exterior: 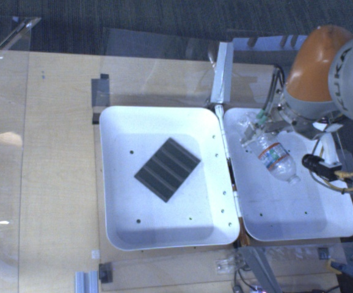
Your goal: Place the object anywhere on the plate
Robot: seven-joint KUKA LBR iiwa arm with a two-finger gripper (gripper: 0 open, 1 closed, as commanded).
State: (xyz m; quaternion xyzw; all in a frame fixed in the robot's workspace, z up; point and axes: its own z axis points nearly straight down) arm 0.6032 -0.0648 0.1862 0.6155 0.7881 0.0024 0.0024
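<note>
Bottle (275,159) lies in right bin (323,224); gripper (263,122) at its 11 o'clock, grip state unclear. Step: pickup. Next: secure grasp, carry toward 9 o'clock onto dark plate (167,169).

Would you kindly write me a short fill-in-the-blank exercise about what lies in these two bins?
1. The dark ridged plate lies in the ____ bin of the camera view.
2. The clear plastic bottle lies in the ____ bin.
3. The bottle lies on its ____, not upright.
4. The gripper is at the bottle's ____ end.

Missing words: left; right; side; upper
</note>
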